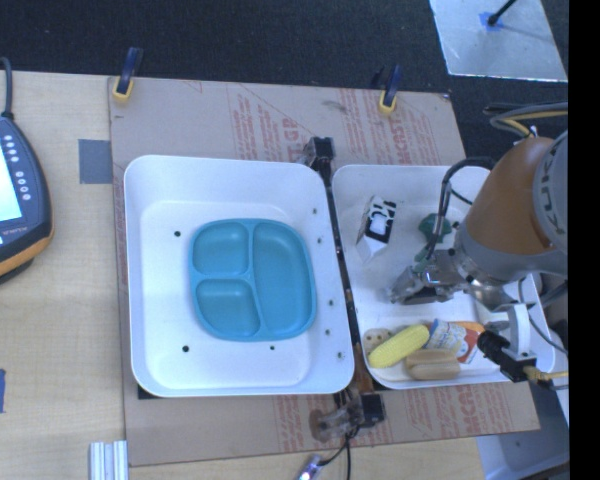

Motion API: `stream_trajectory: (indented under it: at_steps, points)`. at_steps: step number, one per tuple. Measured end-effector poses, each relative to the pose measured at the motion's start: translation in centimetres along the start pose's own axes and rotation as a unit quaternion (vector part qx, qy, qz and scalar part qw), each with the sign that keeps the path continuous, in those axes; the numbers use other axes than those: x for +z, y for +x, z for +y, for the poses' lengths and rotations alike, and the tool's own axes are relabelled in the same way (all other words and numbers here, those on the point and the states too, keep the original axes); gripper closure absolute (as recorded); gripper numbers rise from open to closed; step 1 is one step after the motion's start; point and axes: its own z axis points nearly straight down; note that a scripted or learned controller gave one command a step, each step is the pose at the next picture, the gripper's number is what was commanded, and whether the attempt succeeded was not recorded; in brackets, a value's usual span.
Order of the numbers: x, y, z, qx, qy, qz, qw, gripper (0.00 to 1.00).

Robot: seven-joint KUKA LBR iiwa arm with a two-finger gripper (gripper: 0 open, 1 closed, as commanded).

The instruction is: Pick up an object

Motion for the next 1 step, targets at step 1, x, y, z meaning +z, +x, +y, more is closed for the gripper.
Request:
stream_trajectory:
  at_steps: [1]
  points:
    - [-9.12,7.03,1.66,0.002,-0.003,0.001,1.0,1.0]
